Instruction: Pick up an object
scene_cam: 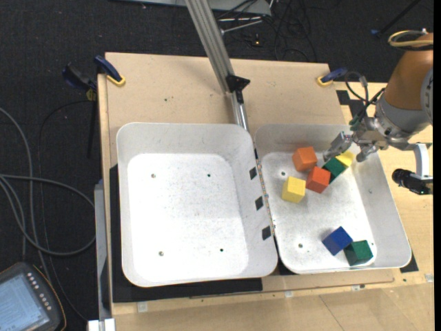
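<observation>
The hand is seen at the upper right of the right bin, low over a tight cluster of blocks. Its two fingers are spread apart, and nothing is seen between them. Just under and beside the fingertips lie a yellow block and a green block, the green one tilted and touching a red-orange block. An orange block sits just beside these, and a second yellow block lies a little apart toward the bin's middle. A blue block and a dark green block rest touching each other near the bin's lower edge, well apart from the hand. The left bin is seen alongside on the bench.

The step in hand is judged to be the closing approach on the cluster. For a good grasp, one block should be singled out, most likely the green or the small yellow one, with the fingers lowered on opposite flat faces. Because the blocks are packed and tilted, a finger could be landed on a neighbour's top, so the blocks may be pushed rather than gripped.
</observation>
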